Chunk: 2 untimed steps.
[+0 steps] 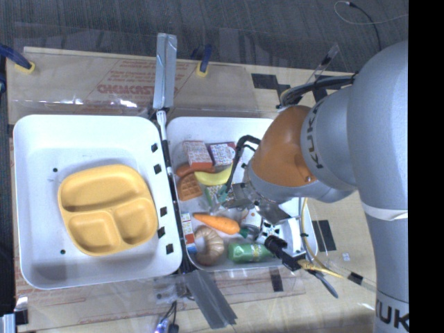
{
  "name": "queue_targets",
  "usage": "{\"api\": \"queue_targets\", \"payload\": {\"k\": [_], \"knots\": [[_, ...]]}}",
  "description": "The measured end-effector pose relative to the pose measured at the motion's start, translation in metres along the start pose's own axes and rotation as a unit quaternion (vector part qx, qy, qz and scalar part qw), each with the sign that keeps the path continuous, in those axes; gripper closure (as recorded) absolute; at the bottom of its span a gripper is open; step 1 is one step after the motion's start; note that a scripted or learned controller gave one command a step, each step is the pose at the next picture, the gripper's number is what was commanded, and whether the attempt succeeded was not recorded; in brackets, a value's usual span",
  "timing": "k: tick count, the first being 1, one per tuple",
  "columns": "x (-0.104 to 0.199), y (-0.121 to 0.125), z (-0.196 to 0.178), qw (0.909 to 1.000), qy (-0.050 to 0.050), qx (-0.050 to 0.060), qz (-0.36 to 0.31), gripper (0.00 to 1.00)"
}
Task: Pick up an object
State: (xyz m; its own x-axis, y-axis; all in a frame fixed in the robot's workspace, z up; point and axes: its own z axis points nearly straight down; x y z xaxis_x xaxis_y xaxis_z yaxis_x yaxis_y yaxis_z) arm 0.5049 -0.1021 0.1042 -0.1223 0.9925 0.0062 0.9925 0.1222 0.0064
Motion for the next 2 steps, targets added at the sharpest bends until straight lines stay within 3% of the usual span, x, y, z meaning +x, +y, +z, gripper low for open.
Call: {"api": "queue_targets", "payload": {"k": [1,2], "knots": [[0.031,0.107,-0.084,0.9986,-0.003,0.006,0.052,1.00],[-0.024,0.119,-0.092,0.9881,-0.004,0.006,0.154,1.00]]}}
